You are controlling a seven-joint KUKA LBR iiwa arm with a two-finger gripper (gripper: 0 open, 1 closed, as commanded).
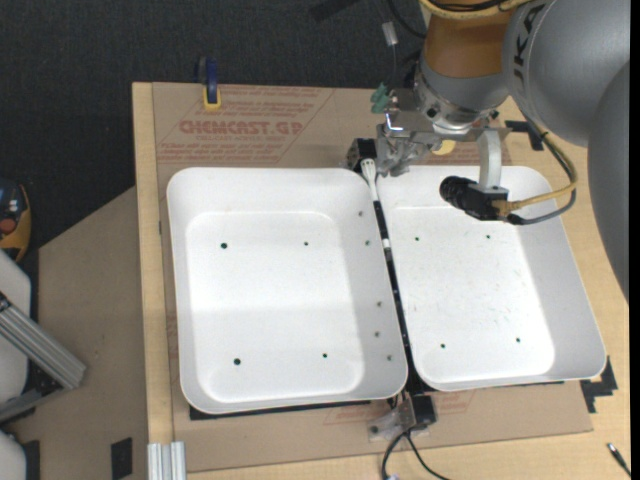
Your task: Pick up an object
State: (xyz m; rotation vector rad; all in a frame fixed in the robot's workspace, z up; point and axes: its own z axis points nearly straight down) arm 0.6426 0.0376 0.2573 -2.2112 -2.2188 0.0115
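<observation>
My gripper (398,151) hangs under the grey wrist and orange band (470,18), at the back left corner of the right bin (500,298). It is close to the seam between the two bins. A black cylindrical part (470,196) with a tan cable sticks out from the tool over the right bin's back area. A small pale bit (445,148) shows just behind the bin rim beside the tool; what it is I cannot make out. The left bin (270,288) lies to the left of the gripper.
Both bins rest on a brown board (250,118) with red lettering. A blue and yellow clamp (209,80) stands at its back left edge. A small connector and cable (410,418) sit at the front between the bins. Aluminium rails (40,348) lie at the far left.
</observation>
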